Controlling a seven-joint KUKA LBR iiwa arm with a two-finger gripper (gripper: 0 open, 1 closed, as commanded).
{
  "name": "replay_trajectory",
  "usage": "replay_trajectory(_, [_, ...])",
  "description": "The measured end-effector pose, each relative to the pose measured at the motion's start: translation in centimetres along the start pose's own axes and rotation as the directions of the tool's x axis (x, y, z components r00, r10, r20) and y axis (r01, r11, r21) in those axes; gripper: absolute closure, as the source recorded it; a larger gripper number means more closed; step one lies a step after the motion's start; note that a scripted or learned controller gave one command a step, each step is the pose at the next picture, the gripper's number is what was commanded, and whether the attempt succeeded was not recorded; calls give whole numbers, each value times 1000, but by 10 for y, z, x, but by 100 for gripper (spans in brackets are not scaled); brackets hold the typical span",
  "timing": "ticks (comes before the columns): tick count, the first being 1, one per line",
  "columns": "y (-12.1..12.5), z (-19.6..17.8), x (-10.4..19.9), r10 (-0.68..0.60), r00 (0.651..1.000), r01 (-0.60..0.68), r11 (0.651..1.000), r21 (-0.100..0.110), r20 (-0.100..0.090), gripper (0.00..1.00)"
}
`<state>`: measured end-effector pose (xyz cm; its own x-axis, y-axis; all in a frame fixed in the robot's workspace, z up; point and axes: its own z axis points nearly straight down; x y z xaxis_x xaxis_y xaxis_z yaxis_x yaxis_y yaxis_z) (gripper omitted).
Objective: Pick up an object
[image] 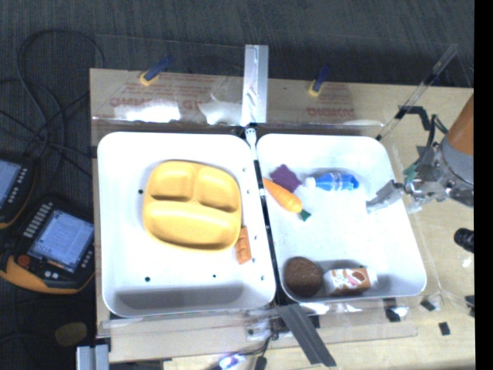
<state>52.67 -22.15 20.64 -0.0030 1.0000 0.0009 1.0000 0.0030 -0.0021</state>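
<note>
The right bin (400, 241) holds several objects. A purple block (285, 177) lies next to an orange toy carrot (283, 196) near the bin's left wall. Right of them lies a blue bottle (335, 181) with a white cap. At the front sit a brown round object (303, 276) and a small bottle with a brown label (349, 280). My gripper (383, 196) hangs over the right side of this bin, just right of the blue bottle and apart from it. Nothing shows in its grasp.
The left bin (123, 276) holds a yellow divided plate (192, 204) and a small orange piece (243, 247) by the divider. Clamps and a clear sheet lie along the back of the bench. A cable and arm hardware (431, 168) stand at the right.
</note>
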Motion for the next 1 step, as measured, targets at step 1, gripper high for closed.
replay_trajectory(1, [17, 0, 80, -160, 987, 160, 987, 0, 1, 0])
